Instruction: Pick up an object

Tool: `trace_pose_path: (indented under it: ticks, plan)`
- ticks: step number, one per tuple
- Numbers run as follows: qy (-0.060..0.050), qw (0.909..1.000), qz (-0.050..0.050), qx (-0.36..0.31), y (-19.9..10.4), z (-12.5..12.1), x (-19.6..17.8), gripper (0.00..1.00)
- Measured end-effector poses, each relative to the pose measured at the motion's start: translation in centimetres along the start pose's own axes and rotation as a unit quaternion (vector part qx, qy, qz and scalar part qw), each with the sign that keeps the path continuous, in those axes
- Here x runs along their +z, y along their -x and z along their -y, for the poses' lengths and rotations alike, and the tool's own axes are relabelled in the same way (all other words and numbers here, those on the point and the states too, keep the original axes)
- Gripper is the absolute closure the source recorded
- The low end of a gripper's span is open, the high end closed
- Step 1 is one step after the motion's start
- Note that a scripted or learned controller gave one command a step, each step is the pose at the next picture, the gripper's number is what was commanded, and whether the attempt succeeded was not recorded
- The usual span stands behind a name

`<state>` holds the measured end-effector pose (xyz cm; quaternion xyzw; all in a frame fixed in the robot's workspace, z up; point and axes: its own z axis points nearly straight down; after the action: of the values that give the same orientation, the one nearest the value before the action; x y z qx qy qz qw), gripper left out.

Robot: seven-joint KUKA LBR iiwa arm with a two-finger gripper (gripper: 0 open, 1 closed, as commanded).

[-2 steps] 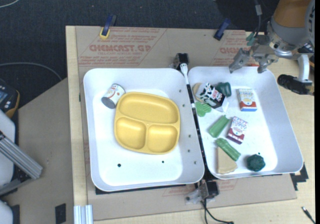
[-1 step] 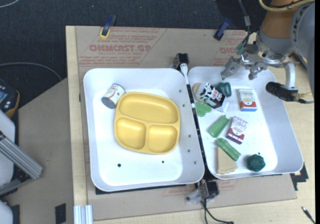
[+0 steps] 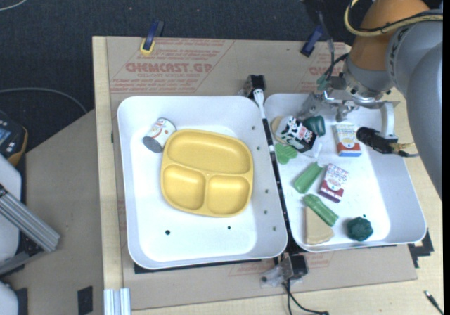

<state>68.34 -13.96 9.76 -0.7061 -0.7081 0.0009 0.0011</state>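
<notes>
Right bin (image 3: 411,197): holds the candidate things, clustered toward its left and far side.
- Cow toy (image 3: 301,133), black and white, near the far-left corner, touching a dark teal piece just beside it. Likely light, hard plastic, lumpy; best taken across the body.
- Two small cartons (image 3: 347,139) (image 3: 334,182): light, stiff card, flat sides suit a pinch across the narrow width; may crush if squeezed hard.
- Green pieces (image 3: 307,178), a tan wedge (image 3: 318,226), a teal lump (image 3: 361,228): probably light play food, smooth, may slip.

Pincer (image 3: 336,98): low over the far edge of the right bin, just beside the cow toy; whether spread or pressed together cannot be told, and nothing is seen between its tips.

Left bin (image 3: 133,187): a yellow tray (image 3: 206,171) with three compartments, a small cup (image 3: 158,134) on its side touching the tray's far-left corner.

Surface (image 3: 105,95): pale board with printed film, clamps at the far edge. Floor dark carpet; cables and metal framing at the left.
</notes>
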Motion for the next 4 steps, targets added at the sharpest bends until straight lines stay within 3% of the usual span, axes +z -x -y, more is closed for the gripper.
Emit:
trace_pose_path:
  ticks: [1, 2, 4]
  plan:
    - [-0.002, 1.0000, 0.000, 0.000, -0.1, 0.0, 1.2, 0.00]
    - [0.000, 1.0000, -0.001, 0.000, -0.2, -0.1, 0.2, 1.00]
    - [0.006, 1.0000, 0.001, 0.001, 0.2, -0.3, -11.8, 1.00]
